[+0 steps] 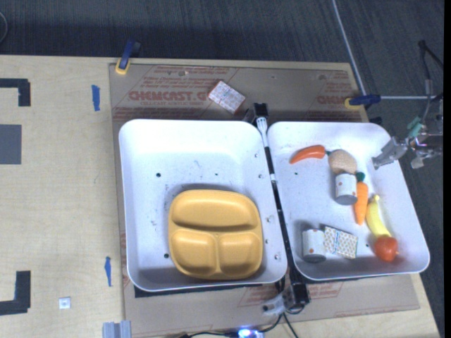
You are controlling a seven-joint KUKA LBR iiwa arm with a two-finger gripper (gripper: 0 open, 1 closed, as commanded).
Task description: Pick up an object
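A: Where does the gripper (399, 151) sit?

B: At the right edge of the frame, over the upper right rim of the right bin (416, 220); it is small and partly cut off there; whether it is wide or narrow cannot be told; nothing is seen held in it.

A: And the things it could pick?

B: All but one lie in the right bin; a red-orange pepper (309, 153) lies near the upper left corner of that bin; just right of it sits a tan rounded object (342, 160); a small can (345, 188) sits just below that object, touching or nearly touching it.

A: What lies further right?

B: A carrot (361, 202) runs downward beside the can; a banana (377, 217) lies just right of the carrot; a red tomato (385, 248) sits at the banana's lower end, near the lower right corner of the bin.

A: And along the bottom?

B: A white cylinder (312, 245) lies on its side near the lower left corner; a patterned packet (340, 241) leans against its right side.

A: The left bin (141, 189)?

B: It holds a yellow compartment tray (215, 232), set in the lower middle; the tray has one long section above and two smaller ones below.

A: Outside the bins?

B: Both bins rest on a brown cardboard sheet (282, 83); a small patterned card (226, 96) lies on it above the left bin.
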